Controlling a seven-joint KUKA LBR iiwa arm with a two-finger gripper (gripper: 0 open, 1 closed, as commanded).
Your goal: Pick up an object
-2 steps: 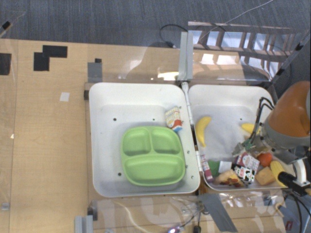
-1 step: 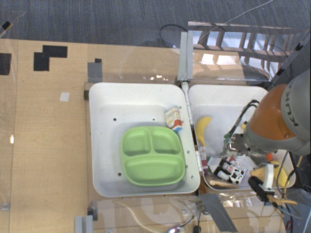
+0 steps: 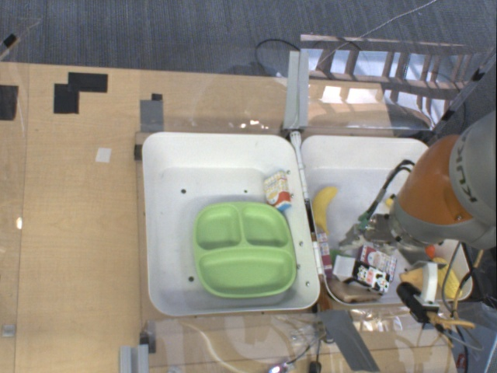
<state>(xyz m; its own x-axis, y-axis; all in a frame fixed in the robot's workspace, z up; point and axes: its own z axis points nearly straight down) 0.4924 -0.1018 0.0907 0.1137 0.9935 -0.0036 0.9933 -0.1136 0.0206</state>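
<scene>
My gripper (image 3: pixel 356 238) reaches into the right bin (image 3: pixel 353 155) from the right and hangs low over its front half. Just below and right of it lies a small box with a black, white and pink print (image 3: pixel 376 270). A yellow banana (image 3: pixel 322 208) lies left of the gripper, along the bin's left wall. Nothing is visibly held. The arm's grey wrist (image 3: pixel 423 228) and orange band (image 3: pixel 435 181) hide part of the right bin's contents.
The left bin (image 3: pixel 167 208) holds a green divided plate (image 3: pixel 244 249) and a small white packet with red and blue print (image 3: pixel 277 189) by its right wall. Yellow items (image 3: pixel 439 278) and a brown rounded piece (image 3: pixel 349 292) crowd the right bin's front corner.
</scene>
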